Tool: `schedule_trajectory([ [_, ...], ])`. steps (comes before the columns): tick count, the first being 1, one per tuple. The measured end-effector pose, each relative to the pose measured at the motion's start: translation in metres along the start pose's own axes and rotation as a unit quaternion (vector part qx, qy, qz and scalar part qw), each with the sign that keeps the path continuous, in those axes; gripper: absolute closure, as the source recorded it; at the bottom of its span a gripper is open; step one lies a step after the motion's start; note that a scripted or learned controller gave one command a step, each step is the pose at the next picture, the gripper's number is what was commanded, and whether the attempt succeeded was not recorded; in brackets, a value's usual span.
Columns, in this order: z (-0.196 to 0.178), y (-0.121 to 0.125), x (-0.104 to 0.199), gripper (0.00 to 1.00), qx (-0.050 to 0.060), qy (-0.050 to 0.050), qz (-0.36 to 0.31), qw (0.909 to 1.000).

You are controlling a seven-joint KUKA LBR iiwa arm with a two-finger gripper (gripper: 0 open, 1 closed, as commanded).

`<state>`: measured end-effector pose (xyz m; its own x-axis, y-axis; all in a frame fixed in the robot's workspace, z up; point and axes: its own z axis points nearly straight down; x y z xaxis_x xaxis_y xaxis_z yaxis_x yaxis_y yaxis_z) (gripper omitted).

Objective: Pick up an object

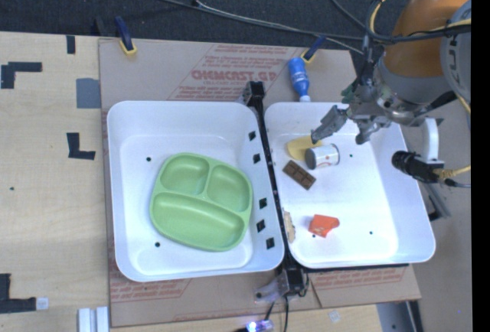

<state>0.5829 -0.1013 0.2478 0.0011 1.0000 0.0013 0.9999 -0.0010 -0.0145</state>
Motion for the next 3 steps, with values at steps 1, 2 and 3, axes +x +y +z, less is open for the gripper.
schedule_trajectory([
  [1,-0.007,0.002,0.000,0.00,-0.007,-0.001,-0.001,1.0000],
  [2,0.037,0.002,0.005,0.00,-0.005,-0.001,-0.001,1.0000],
  [3,0.084,0.007,0.001,0.00,-0.004,-0.001,-0.001,1.0000],
])
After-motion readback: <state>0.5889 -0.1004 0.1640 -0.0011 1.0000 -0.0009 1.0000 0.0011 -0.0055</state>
